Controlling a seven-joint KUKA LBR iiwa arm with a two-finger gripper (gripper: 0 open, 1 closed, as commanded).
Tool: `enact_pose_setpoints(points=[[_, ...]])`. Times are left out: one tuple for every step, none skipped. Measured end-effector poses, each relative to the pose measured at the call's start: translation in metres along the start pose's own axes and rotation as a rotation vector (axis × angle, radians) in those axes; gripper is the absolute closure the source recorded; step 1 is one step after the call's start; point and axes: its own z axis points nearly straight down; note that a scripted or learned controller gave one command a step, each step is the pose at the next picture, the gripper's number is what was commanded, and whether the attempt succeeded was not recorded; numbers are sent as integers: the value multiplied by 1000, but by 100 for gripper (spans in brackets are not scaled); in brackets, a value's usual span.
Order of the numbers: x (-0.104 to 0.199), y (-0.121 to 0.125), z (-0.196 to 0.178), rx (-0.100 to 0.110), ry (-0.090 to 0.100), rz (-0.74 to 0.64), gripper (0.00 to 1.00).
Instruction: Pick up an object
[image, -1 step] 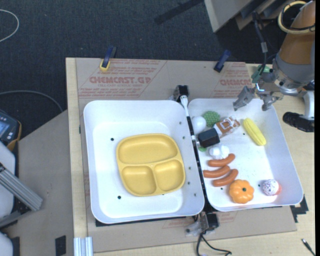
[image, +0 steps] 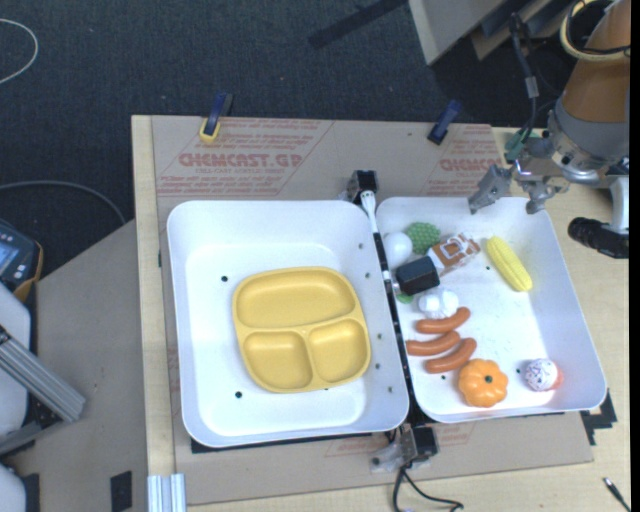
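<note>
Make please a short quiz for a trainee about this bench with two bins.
1. True or false: the yellow tray lies in the left bin.
2. Which lies nearest the orange pumpkin? A) corn cob B) sausages C) green toy
3. Fill in: the pincer, fingers apart, hovers over the right bin's ____ edge.

Key: 1 true; 2 B; 3 far (top in the camera view).

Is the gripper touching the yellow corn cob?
Apart. The camera view shows the gripper above the right bin's far rim, with bare white floor between it and the corn cob.
</note>
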Motion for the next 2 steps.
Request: enact_pose_setpoints(points=[[6, 0, 44, 5, 1, -1, 0], [7, 4, 106, 0, 1, -1, 0]])
